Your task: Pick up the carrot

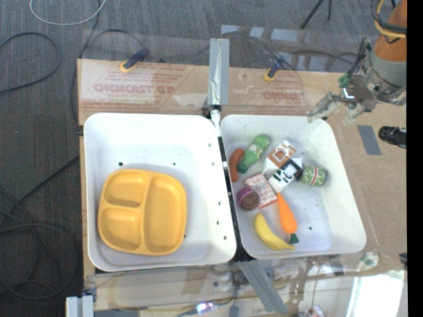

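Grey carpet with loose black cables around a brown tabletop (158, 88) carrying two shallow white bins side by side. Left bin (99, 134) holds a yellow divided tray (142, 211), lower-left area. Right bin (344, 197) holds the clutter: carrot (286, 216) lies in the lower middle, orange body slanted, green end pointing toward the bin's near edge. Banana (271, 234) just beside it on the left, near touching. Purple onion (248, 198) and a small pink-white packet (262, 189) sit just up-left of the carrot. Further up: green bottle-shaped item (257, 148), red-orange sausage-like piece (235, 164) against the left wall, small boxes (284, 164), a green-red can (314, 176) on its side. Arm's gripper (338, 105) hangs above the right bin's far-right corner, well apart from the carrot. Fingers (318, 109) spread open, nothing between them.
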